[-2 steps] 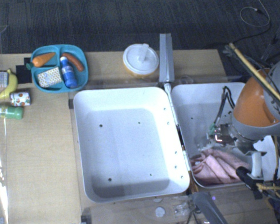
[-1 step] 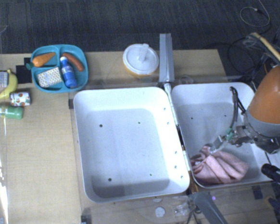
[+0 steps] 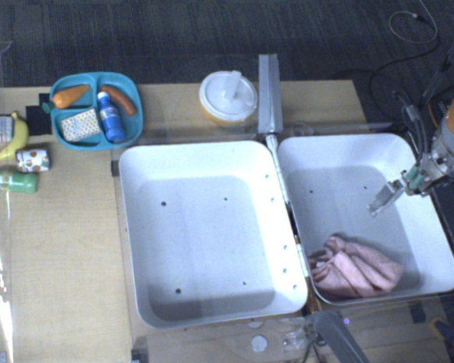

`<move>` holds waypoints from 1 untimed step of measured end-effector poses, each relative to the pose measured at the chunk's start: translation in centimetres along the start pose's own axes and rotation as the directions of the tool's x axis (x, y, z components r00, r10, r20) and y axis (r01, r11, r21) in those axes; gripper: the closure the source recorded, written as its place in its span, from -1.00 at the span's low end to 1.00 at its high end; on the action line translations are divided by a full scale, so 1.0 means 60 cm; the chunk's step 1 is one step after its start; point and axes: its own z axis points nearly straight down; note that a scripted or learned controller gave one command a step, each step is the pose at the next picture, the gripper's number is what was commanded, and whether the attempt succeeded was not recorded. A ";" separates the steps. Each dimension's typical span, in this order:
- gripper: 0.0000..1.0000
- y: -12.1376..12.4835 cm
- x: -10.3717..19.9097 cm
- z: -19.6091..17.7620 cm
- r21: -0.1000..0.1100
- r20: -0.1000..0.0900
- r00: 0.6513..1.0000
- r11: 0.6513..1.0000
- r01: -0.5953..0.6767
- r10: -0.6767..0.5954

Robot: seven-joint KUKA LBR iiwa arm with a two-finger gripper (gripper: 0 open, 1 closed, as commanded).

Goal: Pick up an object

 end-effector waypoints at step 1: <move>-1.00 -0.060 -0.072 0.083 0.004 -0.002 0.999 0.999 0.037 -0.037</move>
